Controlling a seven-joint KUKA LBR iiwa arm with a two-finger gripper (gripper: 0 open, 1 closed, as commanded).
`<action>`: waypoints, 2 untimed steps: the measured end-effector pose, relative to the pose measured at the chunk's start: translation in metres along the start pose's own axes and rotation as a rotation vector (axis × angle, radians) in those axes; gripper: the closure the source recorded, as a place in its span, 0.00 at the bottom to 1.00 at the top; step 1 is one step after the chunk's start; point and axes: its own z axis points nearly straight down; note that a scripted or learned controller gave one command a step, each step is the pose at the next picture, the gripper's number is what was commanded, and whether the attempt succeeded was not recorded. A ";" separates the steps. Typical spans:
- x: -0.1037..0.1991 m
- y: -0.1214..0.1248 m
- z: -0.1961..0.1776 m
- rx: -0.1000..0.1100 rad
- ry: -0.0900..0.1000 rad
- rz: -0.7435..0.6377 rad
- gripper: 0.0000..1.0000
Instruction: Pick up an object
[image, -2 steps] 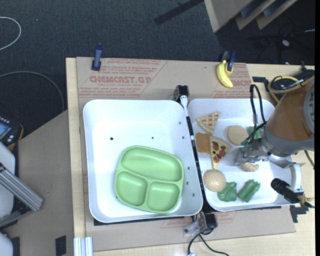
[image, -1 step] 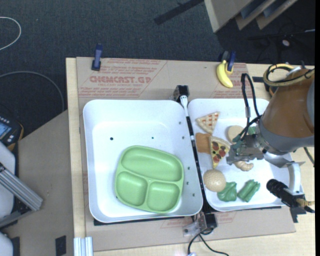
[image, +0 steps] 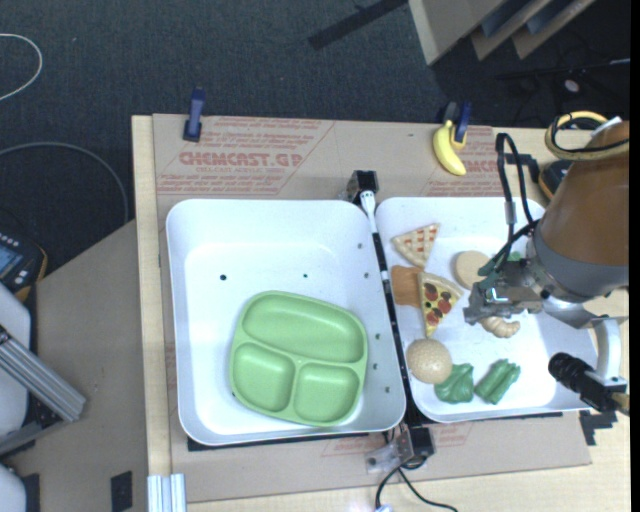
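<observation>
The gripper (image: 497, 300) sits low in the right bin (image: 520, 215), right of centre in the frame, the grey wrist and orange band of the arm (image: 590, 215) looming over it from the right; whether it is clenched or released I cannot tell, since the wrist hides much of it. It hangs directly over a pale tan, curved piece of toy food (image: 500, 325), possibly a croissant, which shows just below it and seems to be the likely target, though nothing is visibly gripped. The arm comes in steeply, probably so it can drop straight between crowded neighbours. Close around it lie a round beige bun (image: 468, 266) to the upper left, a pizza slice (image: 436, 300) on a brown slab (image: 404, 286) to the left, and a waffle wedge (image: 416, 243) above those. Lower in the bin sit a pale ball-shaped item (image: 429, 359) and two green vegetable pieces (image: 455, 384) (image: 497, 380). The bun and pizza slice are nearest and could be nudged. The left bin (image: 190, 300) holds a green divided tray (image: 298, 356), well apart. A yellow banana (image: 449, 150) lies on the cardboard beyond the bins, at upper right
</observation>
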 end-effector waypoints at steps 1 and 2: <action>0.058 0.001 -0.075 -0.004 0.002 -0.006 1.00; 0.126 0.001 -0.104 0.000 0.003 -0.008 1.00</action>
